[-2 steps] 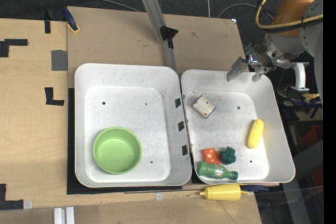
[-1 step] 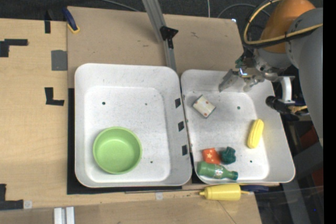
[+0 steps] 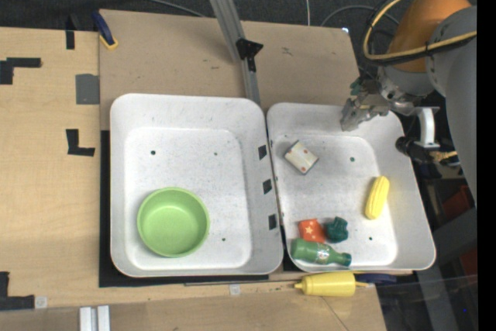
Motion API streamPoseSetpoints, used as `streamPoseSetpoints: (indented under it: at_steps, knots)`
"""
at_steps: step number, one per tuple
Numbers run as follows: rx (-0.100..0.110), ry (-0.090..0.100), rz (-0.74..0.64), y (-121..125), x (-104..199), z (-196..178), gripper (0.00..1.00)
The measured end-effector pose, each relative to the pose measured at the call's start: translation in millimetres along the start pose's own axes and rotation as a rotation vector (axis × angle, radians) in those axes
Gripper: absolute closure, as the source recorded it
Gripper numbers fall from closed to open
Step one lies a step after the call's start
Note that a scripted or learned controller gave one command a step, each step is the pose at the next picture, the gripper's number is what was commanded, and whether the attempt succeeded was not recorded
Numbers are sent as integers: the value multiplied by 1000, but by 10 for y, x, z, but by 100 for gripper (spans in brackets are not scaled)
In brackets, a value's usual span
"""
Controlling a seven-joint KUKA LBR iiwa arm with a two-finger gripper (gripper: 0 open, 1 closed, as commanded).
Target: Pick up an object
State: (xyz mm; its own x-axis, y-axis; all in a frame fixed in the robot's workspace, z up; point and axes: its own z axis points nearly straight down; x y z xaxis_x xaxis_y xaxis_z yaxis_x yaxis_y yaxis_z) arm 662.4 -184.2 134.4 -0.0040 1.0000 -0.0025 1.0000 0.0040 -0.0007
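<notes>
I have the gripper (image 3: 358,114) hovering at the far rim of the right bin (image 3: 403,244), and I cannot tell from this slanted overhead view whether it is open or closed; nothing is visibly held in it. No object has been picked yet. The candidate nearest to the gripper is a small white block (image 3: 301,157), lying below and to the left of the gripper on the bin floor, well clear of the walls. I judge it light and rigid, with flat faces that should seat well between the pads; I would take it across its shorter pair of sides. Further below the gripper and slightly right lies a yellow banana-shaped toy (image 3: 377,197), probably light, smooth plastic and somewhat slippery; a grasp across its middle is the sensible choice. Farthest from the gripper, near the bin's front edge, an orange piece (image 3: 310,229), a dark teal piece (image 3: 336,229) and a green bottle (image 3: 319,252) lie crowded together, touching or nearly so, which makes a clean grasp there less likely. A yellow bottle (image 3: 328,284) lies on the bench (image 3: 155,50) beyond that front edge. The left bin (image 3: 124,120) holds a green bowl (image 3: 173,222). No brand, label or writing is legible on any object.
</notes>
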Motion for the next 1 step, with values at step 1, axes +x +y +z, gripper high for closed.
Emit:
streamPoseSetpoints:
  at_steps: [1]
  knots:
    - [-6,1,2,101,-50,-532,100]
